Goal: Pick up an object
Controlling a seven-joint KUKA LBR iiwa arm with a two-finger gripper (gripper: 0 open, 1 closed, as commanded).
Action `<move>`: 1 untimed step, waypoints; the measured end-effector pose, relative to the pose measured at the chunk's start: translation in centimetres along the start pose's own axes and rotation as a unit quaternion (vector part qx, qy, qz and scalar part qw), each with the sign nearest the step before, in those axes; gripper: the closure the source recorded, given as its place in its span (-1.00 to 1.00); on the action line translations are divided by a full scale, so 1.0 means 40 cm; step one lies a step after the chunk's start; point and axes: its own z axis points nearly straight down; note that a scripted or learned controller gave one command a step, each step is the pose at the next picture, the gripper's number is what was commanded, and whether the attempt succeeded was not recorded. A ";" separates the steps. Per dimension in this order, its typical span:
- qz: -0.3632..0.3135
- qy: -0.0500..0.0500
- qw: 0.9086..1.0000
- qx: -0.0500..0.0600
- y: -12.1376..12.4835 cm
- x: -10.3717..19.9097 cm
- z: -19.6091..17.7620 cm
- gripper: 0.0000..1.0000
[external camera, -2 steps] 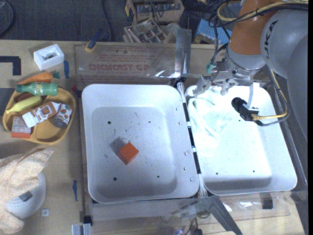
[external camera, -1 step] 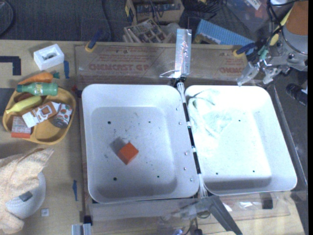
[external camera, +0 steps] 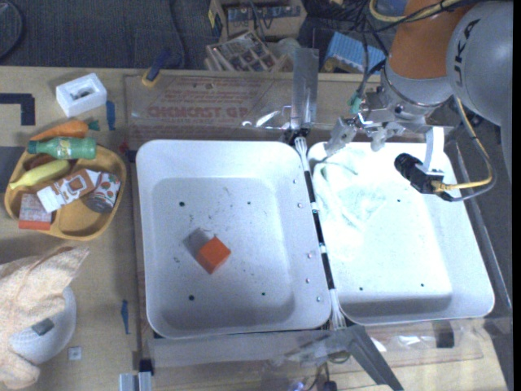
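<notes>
The orange block (external camera: 215,254) lies on the floor of the left bin (external camera: 163,169), toward its lower middle, one corner turned toward the camera. The hand (external camera: 364,130) hangs over the upper left corner of the right bin (external camera: 464,300), well apart from the block, which sits down and to the left across the dividing rims. I cannot tell the hand's state

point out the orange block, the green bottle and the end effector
orange block (external camera: 215,254), camera view, on its top face
green bottle (external camera: 68,147), camera view, middle of its body
end effector (external camera: 358,133), camera view, between its fingertips over the right bin's far edge
</notes>
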 end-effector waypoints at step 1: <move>-0.048 0.000 0.999 0.000 0.022 0.047 0.054 -1.00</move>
